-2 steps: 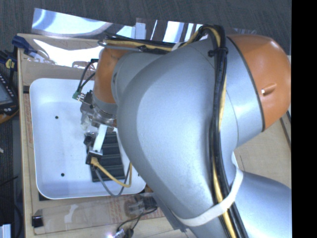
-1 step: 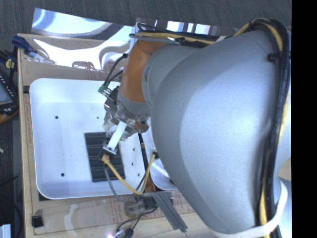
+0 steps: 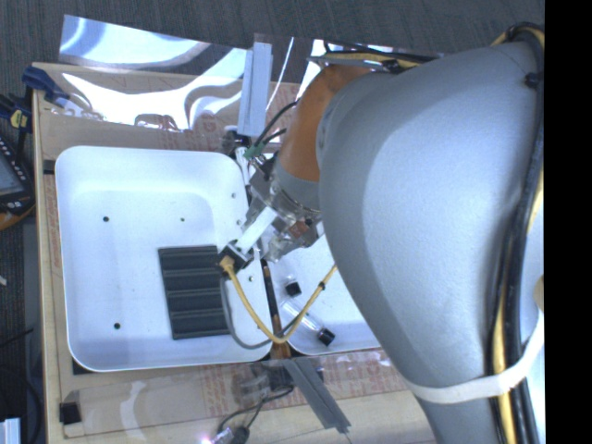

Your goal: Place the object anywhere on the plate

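A dark grey ribbed plate [image 3: 194, 291] lies flat in the left bin [image 3: 111, 248], near its right wall. My gripper [image 3: 282, 234] hangs low over the divide between the two bins, just right of the plate's upper right corner, mostly hidden under the grey wrist and orange band. A small black object [image 3: 292, 288] lies in the right bin [image 3: 347, 326] just below the gripper. Another black piece with a clear tube [image 3: 319, 333] lies nearer the front edge. I see nothing held.
The arm's big grey body [image 3: 435, 202] covers most of the right bin. A yellow cable [image 3: 242, 317] loops over the bins' shared wall beside the plate. A metal bracket [image 3: 319, 396] sits at the front of the bench.
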`<state>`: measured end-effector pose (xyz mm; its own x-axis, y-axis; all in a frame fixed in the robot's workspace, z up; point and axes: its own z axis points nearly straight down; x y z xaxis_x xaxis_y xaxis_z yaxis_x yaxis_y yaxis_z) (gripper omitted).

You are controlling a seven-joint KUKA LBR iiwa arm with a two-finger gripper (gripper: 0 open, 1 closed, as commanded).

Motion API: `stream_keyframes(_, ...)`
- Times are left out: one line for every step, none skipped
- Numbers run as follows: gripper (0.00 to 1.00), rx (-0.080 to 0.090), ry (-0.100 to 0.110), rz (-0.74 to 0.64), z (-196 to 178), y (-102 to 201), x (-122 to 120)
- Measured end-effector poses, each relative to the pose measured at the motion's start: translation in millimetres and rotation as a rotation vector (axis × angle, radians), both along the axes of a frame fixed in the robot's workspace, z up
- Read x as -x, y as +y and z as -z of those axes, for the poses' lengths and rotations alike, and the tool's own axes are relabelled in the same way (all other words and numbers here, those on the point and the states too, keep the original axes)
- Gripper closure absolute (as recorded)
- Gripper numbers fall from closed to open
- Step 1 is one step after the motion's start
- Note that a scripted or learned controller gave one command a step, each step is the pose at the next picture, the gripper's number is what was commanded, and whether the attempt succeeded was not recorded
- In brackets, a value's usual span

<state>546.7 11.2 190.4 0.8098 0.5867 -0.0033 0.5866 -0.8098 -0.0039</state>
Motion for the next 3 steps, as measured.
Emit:
stream_keyframes(1.00,0.004,-0.002,0.314,-0.4,86.8,5.0)
stream_keyframes(1.00,-0.001,0.004,0.123,0.2,45.6,42.3)
stream_keyframes(1.00,-0.001,0.002,0.175,0.3,-54.2,15.0)
